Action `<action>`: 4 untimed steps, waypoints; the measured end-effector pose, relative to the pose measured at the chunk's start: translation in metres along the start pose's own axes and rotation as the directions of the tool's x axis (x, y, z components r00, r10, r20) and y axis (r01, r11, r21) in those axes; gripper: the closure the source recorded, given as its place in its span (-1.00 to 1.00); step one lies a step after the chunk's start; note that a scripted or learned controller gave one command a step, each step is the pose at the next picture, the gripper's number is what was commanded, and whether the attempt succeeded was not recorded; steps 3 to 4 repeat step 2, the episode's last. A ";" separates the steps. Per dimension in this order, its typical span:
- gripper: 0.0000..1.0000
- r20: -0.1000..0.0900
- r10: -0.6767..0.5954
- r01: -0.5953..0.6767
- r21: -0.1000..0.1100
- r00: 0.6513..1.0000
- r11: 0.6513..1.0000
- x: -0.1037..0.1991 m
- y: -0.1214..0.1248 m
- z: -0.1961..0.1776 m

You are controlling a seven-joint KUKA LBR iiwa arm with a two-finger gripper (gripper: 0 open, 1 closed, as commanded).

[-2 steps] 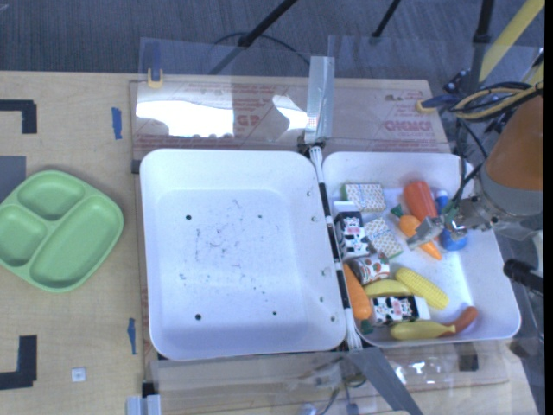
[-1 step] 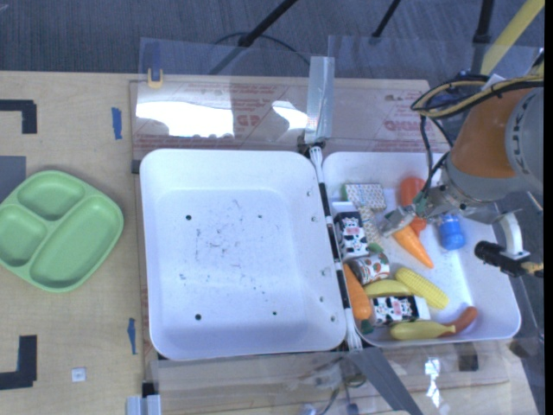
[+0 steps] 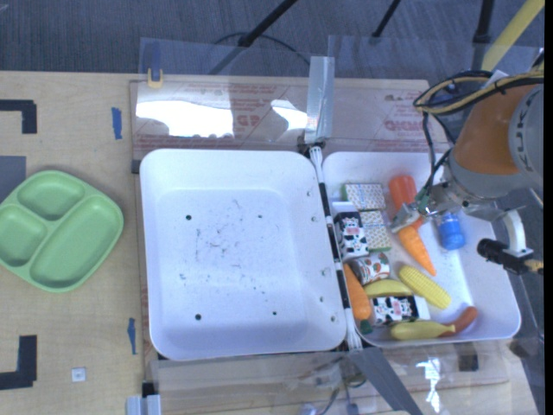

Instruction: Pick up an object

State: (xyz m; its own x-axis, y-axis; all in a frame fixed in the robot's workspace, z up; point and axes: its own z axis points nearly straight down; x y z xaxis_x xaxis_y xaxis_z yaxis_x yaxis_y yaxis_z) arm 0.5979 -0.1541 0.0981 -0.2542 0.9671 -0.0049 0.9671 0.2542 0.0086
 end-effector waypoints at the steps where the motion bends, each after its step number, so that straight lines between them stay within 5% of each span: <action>1: 1.00 -0.007 -0.078 0.078 0.009 0.997 0.997 0.093 -0.047 -0.087; 2: 1.00 -0.005 -0.082 0.082 0.007 0.997 0.997 0.108 -0.015 -0.087; 4: 1.00 -0.005 -0.082 0.082 0.007 0.997 0.997 0.108 -0.015 -0.087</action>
